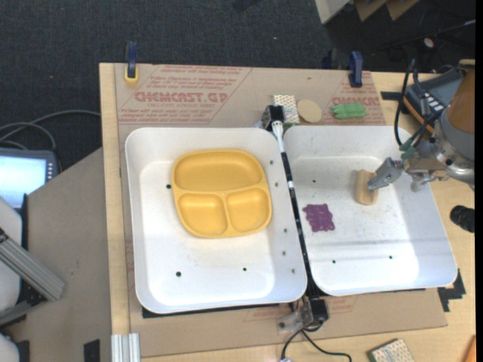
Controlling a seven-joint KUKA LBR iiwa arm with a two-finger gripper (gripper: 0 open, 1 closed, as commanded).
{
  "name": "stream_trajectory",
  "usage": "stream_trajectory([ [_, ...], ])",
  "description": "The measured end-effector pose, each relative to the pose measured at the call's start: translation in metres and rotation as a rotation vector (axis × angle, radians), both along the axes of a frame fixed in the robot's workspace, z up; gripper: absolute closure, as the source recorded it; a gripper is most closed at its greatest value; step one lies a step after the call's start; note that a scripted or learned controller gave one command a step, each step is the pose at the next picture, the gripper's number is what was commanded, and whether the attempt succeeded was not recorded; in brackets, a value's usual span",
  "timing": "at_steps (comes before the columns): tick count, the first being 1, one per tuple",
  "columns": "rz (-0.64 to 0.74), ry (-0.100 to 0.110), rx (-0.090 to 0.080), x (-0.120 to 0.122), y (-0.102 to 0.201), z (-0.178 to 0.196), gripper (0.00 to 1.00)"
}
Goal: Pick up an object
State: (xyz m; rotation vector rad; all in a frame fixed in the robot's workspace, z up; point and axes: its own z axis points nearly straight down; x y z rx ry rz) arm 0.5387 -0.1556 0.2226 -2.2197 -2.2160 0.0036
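The grey metal 2-finger hand (381, 176) reaches in from the right over the right-hand shallow white plastic bin (407, 266) and sits right at the small tan block, roughly cork-coloured (366, 188), which lies in the upper middle of that bin. The grey finger tip appears to touch the block's top right side, but whether the block is between the fingers or merely beside them cannot be told from this slant, nor how far apart the fingers stand.

The step in hand seems to be closing on that block. To do it well, the hand should straddle the block so 1 finger lands on each flank, come down until the tips are near the bin floor, and only then squeeze. If it is offset, as it may be, a squeeze would likely shove the block left rather than trap it. A straight, slow lift afterwards would show whether the grip is real.

A flat crumpled purple piece (318, 217) lies well left and below the block, clear of the approach. The left-hand white bin (151, 277) holds a yellow 3-compartment plastic tray (222, 191), which plays no part here.
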Motion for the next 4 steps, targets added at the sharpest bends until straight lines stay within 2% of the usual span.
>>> stream_trajectory([
  [1, 0.003, -0.003, 0.0, 0.017, 0.022, -0.144, 0.0],
  [2, 0.006, -0.011, -0.003, 0.061, 0.055, -0.138, 0.0],
  [3, 0.004, -0.012, -0.004, 0.108, 0.056, -0.137, 0.0],
  [4, 0.003, -0.01, -0.003, 0.116, 0.051, -0.138, 0.0],
])
